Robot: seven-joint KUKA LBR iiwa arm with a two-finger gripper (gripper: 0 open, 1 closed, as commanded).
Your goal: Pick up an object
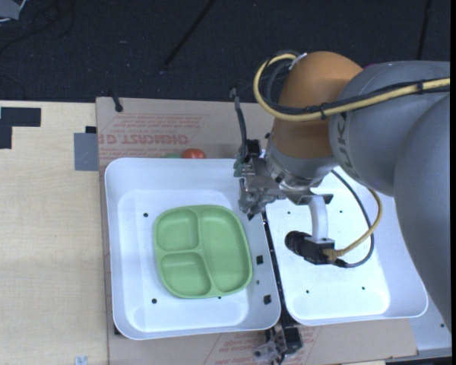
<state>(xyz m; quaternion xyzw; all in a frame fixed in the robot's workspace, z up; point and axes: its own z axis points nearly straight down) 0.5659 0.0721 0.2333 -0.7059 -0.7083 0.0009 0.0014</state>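
A smooth, pale-green plastic plate (203, 250), rounded and split into three compartments, lies flat in the glossy left bin (129, 280). The metal gripper (251, 192) hangs over the bins' shared edge, seemingly holding nothing.

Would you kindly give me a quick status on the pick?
Gripper low at the left bin's right rim, nothing seen held. Green divided plate flat in that bin, untouched. Nothing lying on the plate.

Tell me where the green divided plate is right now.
The green divided plate lies flat in the left white bin, toward its right side, just below and left of the gripper.
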